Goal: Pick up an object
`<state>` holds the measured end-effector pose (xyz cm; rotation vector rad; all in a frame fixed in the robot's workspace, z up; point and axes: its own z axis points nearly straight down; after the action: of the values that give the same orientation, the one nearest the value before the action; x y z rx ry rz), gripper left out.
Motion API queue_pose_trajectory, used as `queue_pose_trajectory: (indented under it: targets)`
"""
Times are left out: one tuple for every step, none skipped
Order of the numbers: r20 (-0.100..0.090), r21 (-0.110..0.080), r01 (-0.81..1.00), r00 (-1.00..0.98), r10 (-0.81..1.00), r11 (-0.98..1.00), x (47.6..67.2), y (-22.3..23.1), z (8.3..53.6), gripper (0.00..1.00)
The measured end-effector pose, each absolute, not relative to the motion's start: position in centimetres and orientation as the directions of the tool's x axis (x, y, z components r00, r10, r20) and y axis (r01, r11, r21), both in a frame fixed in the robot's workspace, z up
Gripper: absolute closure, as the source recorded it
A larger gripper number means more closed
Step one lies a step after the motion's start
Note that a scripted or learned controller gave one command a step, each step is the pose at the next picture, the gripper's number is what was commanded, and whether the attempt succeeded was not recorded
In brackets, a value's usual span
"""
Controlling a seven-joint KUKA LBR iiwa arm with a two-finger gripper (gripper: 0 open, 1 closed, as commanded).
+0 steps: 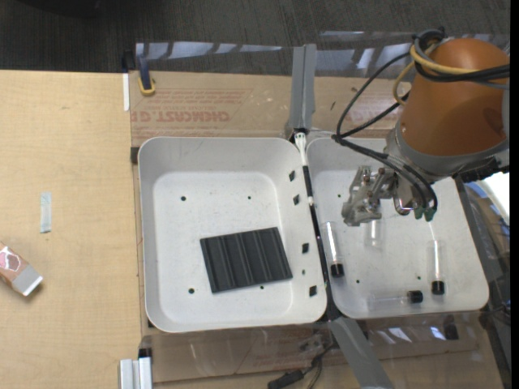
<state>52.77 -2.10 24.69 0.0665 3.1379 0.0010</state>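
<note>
Hand (366,203) hangs over right bin (454,298), upper-middle part, metal fingers pointing down-left; can't tell how far open, nothing visibly gripped. Orange-banded arm (454,96) fills upper right of frame. Bench (65,152) is tan board, spreads across left side; dark carpet floor (203,10) along top. Cardboard sheet (211,112) with reversed print lies behind the bins. Left bin (162,168) sits centre frame, holds black ribbed slab (246,259), flat, lower middle of bin, long axis running left-right with slight tilt, right end higher; ribs run along that axis. Small clear tubes with black caps in right bin, near bottom rim. Small wrapped item (18,271) at far left edge of bench.
</note>
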Motion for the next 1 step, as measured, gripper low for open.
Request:
queue_pose_trajectory:
  targets:
    - [-0.003,0.000,-0.355,-0.935,-0.355,0.935,54.31,-3.10,26.85,1.00]
